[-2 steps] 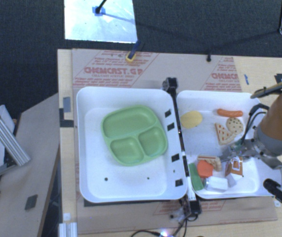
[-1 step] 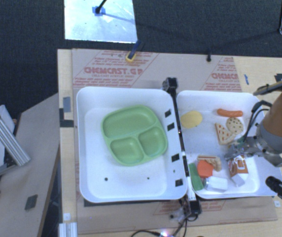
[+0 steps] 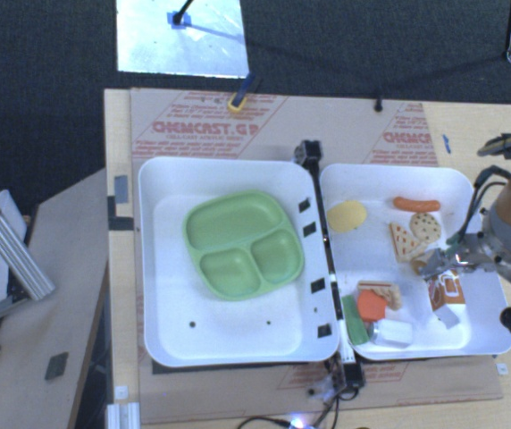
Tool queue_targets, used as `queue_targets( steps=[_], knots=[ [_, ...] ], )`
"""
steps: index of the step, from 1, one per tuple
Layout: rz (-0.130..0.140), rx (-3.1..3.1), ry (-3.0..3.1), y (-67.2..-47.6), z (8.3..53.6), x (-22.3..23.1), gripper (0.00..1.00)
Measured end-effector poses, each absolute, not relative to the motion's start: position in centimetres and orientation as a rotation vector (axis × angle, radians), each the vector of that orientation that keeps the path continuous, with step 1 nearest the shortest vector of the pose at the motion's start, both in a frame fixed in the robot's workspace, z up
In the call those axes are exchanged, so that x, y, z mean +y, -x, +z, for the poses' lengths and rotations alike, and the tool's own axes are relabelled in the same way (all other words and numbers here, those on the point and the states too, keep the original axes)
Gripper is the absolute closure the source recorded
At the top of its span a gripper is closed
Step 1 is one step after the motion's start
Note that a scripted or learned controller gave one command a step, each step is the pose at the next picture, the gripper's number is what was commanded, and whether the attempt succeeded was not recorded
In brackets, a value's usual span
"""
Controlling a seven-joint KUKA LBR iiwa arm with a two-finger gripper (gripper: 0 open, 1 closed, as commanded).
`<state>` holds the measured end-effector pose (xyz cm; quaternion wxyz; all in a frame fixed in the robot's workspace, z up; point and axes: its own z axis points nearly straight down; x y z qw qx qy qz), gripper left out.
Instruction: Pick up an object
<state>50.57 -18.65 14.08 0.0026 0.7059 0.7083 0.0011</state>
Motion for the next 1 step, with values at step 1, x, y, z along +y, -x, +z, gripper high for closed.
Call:
queue_targets(
  steps=[1],
  knots=[
    [0.005,2.222,-2.212,-50.1,20.12,-18.23,1.0]
  ],
)
